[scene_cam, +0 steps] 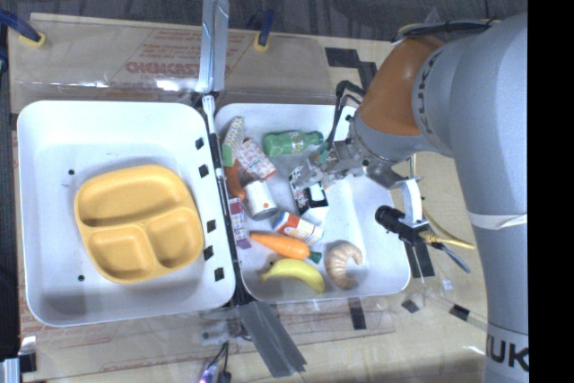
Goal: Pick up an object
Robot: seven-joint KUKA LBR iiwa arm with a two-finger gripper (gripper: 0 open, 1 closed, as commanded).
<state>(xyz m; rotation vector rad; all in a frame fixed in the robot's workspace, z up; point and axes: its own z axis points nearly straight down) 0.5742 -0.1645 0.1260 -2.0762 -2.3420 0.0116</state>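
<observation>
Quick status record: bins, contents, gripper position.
left bin: yellow tray
right bin: green bottle, carrot, banana, croissant, small packets
gripper: low over the right bin's middle, among the packets; grasp not clear
arm: enters from the right

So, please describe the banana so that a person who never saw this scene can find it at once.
Look in the right white bin, the one crowded with small items. Go to its near edge: the banana lies there, just below the carrot and left of the tan croissant. It is the only yellow, curved item there.
</observation>
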